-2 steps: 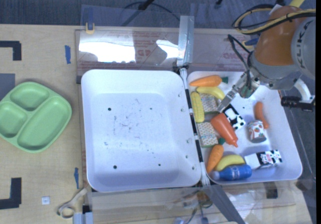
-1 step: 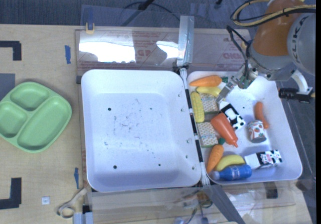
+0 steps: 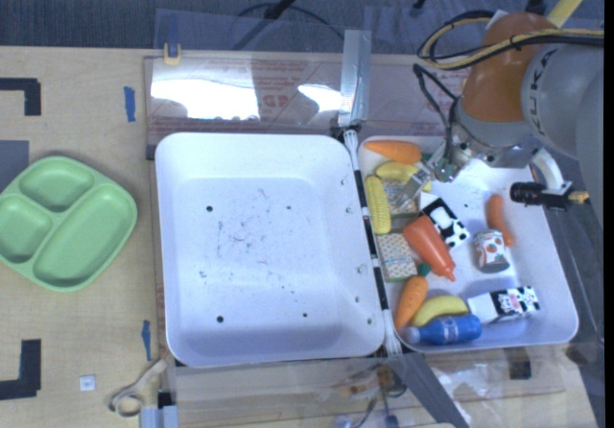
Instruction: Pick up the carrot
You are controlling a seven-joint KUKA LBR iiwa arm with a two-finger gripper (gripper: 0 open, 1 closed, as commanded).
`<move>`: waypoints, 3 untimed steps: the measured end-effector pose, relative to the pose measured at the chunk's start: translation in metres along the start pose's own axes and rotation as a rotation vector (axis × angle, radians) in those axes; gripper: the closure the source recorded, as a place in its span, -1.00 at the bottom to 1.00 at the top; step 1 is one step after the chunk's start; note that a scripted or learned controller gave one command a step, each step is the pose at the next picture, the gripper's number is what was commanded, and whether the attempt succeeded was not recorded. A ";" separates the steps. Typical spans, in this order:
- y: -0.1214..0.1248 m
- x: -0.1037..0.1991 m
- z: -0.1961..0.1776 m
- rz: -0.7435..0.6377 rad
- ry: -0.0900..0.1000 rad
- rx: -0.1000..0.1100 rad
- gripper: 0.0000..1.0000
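Note:
A small orange carrot (image 3: pixel 411 297) with a green top lies in the right bin (image 3: pixel 554 273), against its left wall near the front. It rests between a larger orange cone-shaped piece (image 3: pixel 428 244) and a yellow banana (image 3: pixel 442 307). My gripper (image 3: pixel 436 169) hangs low over the back of the right bin, beside a yellow piece (image 3: pixel 396 172) and well behind the carrot. Nothing shows held in it.
The right bin also holds a corn cob (image 3: pixel 378 204), a cracker-like block (image 3: pixel 396 256), a blue bottle (image 3: pixel 449 329), two black-and-white cartons (image 3: pixel 443 222) (image 3: pixel 515 302), a small can (image 3: pixel 490 250) and two orange pieces (image 3: pixel 391 151) (image 3: pixel 496 215). A green divided plate (image 3: pixel 65 222) sits far left of the left bin (image 3: pixel 259 244).

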State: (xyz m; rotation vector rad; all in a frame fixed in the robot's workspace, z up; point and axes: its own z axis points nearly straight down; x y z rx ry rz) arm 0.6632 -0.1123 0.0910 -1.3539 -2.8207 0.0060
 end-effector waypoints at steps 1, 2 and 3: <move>-0.006 0.008 -0.004 0.129 -0.021 -0.022 -1.00; -0.040 -0.029 -0.008 0.001 -0.022 -0.020 -1.00; -0.030 0.007 -0.030 -0.118 -0.013 -0.012 -1.00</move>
